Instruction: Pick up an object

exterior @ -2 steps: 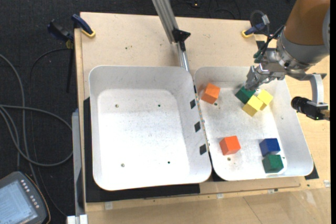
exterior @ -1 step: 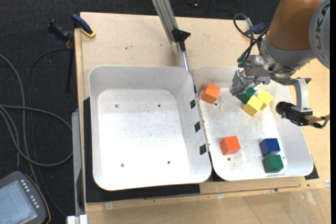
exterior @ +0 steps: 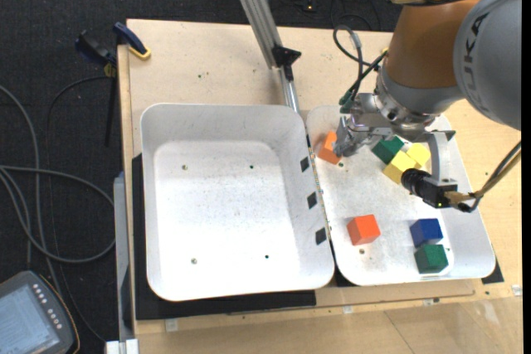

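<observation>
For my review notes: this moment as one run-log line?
end effector: low in right bin, at orange block | grasp: unconfirmed | loose: orange cube, blue cube

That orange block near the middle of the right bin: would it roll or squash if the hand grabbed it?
The orange block looks like a cube with flat faces, so it probably would sit still, not roll. Its crisp edges suggest something stiff. It stands apart from the blue block, so a push likely moves it alone.
</observation>
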{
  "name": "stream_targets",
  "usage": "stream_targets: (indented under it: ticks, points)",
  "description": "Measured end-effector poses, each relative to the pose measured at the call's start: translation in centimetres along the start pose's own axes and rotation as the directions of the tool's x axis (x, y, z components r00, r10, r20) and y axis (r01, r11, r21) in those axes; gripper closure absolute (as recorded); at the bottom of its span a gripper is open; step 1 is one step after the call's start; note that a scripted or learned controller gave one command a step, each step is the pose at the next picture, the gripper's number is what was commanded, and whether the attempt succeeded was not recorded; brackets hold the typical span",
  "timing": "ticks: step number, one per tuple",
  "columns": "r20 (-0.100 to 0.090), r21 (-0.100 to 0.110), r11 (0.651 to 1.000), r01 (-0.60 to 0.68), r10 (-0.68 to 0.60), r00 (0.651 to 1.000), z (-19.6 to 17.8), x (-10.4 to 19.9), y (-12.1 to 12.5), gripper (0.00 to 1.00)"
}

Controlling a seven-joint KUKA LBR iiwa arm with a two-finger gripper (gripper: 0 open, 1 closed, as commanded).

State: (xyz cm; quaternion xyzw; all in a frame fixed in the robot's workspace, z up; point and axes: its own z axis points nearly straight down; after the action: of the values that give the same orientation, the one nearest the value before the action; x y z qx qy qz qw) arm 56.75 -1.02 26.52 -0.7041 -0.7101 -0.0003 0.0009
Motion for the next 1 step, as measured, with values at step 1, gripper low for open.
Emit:
stream_targets:
  ticks: [1]
  points:
    - [0.0, 0.001, 1.0, 0.0, 0.0, 1.0, 0.22, 5.34, -2.49, 1.0]
